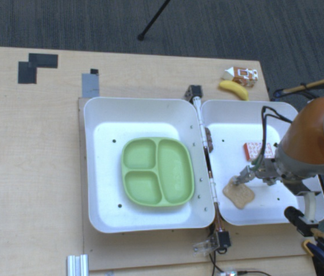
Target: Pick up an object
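Green is the colour you notice first: a green divided plate (157,172) with three compartments lies in the left bin (101,154), about in the middle of its floor. The right bin (231,125) stands just beside it, and the two bins touch along their inner rims.

On the floor of the right bin you see a slice of toast (239,195), light brown, lying flat near the front left part. Behind it and to the right there is a small red and white packet (254,150), partly hidden by the arm (314,137).

The arm comes in from the right, with its orange band above the wrist, and it covers the right side of this bin. The claw (247,176) points down and to the left, and its tip is just beside the upper edge of the toast, maybe touching it; you cannot tell this for sure. The opening of the claw is also too small and dark to judge, so I cannot tell its state. Nothing is visibly held in it.

On the light wooden bench (30,165), behind the right bin, a banana (234,88) lies, and just beside it a small carton (243,74) with brown and white print.
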